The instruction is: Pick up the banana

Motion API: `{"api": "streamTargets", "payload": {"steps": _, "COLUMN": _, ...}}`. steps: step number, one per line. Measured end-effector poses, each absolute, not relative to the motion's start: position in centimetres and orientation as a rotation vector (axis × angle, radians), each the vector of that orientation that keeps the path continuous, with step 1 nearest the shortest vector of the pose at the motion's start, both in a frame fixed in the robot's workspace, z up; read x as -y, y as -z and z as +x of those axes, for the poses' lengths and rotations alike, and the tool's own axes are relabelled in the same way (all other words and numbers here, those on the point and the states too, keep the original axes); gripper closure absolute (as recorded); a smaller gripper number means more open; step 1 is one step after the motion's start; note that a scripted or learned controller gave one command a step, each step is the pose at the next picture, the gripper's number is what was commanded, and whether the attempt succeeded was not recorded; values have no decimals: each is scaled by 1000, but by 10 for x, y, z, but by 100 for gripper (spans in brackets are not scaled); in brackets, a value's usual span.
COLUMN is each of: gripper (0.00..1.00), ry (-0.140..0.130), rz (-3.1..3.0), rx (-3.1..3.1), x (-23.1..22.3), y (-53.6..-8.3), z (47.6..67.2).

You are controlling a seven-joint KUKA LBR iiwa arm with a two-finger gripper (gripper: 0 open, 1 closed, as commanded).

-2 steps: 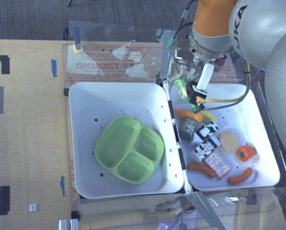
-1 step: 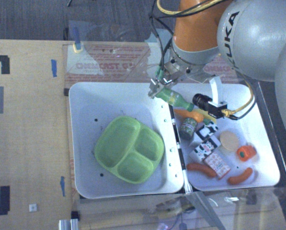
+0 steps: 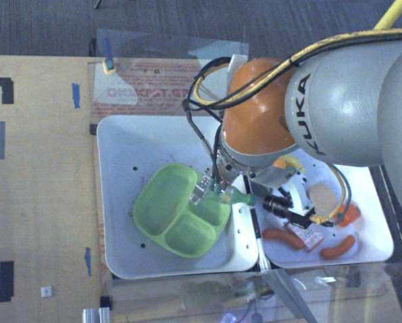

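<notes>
My gripper [image 3: 211, 186] hangs over the green divided plate [image 3: 177, 210]; finger state unclear. I should shift toward the right bin [image 3: 379, 247].

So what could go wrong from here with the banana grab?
The gripper sits over the green divided plate in the left bin, so it may close on the plate rim instead. The banana is a yellow sliver in the right bin, mostly hidden under the arm.
</notes>
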State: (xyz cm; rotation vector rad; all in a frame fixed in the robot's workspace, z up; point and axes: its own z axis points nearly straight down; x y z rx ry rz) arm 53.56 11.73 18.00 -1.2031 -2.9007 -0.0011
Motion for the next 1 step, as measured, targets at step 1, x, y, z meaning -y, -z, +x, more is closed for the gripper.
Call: {"api": "streamTargets", "payload": {"steps": 1, "gripper": 100, "ry": 0, "rz": -1301, "rx": 2857, "x": -156, "y": -138, "z": 527}}
